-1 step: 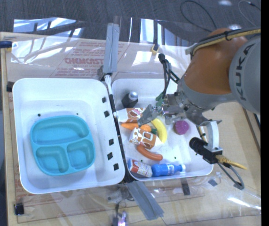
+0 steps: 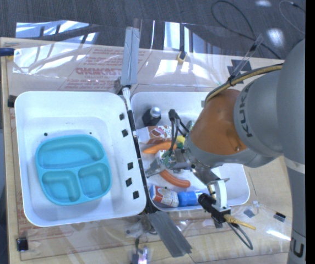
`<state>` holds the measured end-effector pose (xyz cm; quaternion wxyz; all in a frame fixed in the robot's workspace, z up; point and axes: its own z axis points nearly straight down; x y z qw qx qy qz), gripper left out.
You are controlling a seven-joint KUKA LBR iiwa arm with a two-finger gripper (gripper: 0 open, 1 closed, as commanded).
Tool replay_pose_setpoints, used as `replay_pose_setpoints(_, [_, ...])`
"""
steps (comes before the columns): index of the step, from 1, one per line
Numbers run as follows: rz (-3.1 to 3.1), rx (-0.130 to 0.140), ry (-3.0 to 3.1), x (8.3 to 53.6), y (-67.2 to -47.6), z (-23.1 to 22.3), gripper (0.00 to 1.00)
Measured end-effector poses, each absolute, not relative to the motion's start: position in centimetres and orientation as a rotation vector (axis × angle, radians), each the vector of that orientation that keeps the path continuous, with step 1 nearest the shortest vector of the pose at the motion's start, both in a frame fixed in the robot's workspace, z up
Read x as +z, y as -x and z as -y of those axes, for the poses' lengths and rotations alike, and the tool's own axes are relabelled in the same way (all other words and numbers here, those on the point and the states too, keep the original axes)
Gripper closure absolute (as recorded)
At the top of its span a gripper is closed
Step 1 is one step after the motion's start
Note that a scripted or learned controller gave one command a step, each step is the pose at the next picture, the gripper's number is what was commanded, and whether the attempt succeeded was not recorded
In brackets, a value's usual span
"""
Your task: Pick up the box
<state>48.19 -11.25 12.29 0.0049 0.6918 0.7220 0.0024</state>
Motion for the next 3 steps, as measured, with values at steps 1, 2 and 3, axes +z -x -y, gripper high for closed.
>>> replay_pose_setpoints(1, [-1.884,0.001,-2.516,9.3,-48.0,12.4,0.00])
replay_pose_setpoints(2, [-1.662,-0.004,-2.669,12.6,-48.4,10.6,0.00])
replay_pose_setpoints(3, [-1.744,0.001,-2.617,9.2,-47.7,12.1,0.00])
